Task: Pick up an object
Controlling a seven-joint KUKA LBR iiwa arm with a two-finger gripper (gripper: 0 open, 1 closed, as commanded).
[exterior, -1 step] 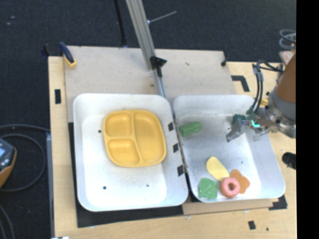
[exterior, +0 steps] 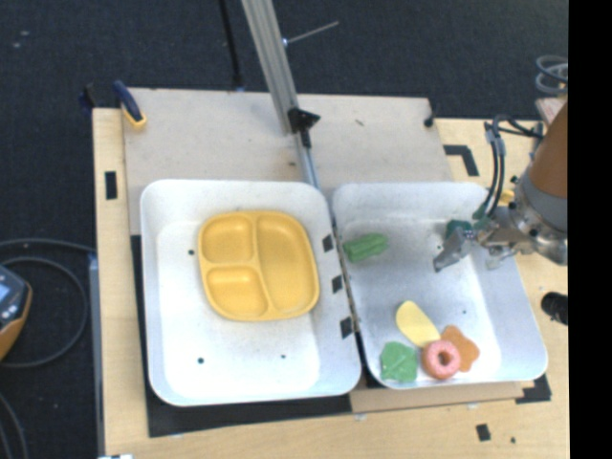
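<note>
jaws [exterior: 463,249] open, green object [exterior: 364,248] well apart

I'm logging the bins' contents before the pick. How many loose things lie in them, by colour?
Green: 2, a long piece and a leafy piece
Yellow: 2, a divided plate and a small oval piece
Pink: 1, a ring
Orange: 1, a piece behind the ring
Total: 6

Robot lab: bench [exterior: 268,142] with bins [exterior: 163,371] (dark carpet).
</note>
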